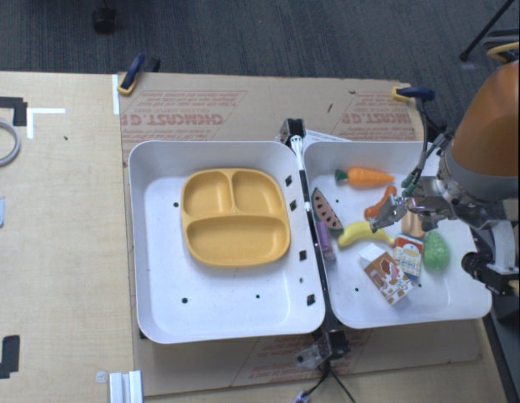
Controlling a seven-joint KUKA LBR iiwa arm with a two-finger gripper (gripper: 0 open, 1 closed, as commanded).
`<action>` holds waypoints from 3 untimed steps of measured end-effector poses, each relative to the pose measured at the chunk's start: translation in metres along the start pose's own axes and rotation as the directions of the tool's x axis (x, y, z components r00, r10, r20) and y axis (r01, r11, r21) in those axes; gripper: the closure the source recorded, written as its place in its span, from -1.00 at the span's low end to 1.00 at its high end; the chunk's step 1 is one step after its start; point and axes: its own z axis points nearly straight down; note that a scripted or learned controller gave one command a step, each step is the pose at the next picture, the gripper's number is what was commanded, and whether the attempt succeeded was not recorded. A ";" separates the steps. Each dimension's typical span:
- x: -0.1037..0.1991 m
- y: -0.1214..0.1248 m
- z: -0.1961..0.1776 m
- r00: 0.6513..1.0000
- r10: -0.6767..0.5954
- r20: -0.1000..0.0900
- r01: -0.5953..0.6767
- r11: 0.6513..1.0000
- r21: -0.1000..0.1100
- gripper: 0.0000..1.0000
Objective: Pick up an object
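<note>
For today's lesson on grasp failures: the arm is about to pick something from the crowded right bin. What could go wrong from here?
1. The tool sits among tightly packed items: the toy banana, the orange piece and the small cartons. It might nudge one or pinch two together.
2. The toy carrot and green toy are rounded and may slip.
3. The watermelon slice lies against the bin wall, so there is little room there.

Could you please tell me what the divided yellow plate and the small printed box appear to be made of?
The yellow plate looks like moulded plastic: uniform colour, matte sheen, rounded compartment ridges. The printed box looks like thin cardboard: flat faces, sharp folded edges, printed graphics, though this is uncertain at this size.
</note>
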 end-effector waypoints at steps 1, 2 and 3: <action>-0.028 -0.021 0.137 0.994 -0.107 0.000 0.107 0.994 -0.003 -1.00; -0.030 -0.019 0.127 0.995 -0.104 0.004 0.104 0.995 -0.008 1.00; 0.021 -0.027 -0.022 0.988 -0.153 0.000 0.153 0.988 -0.001 1.00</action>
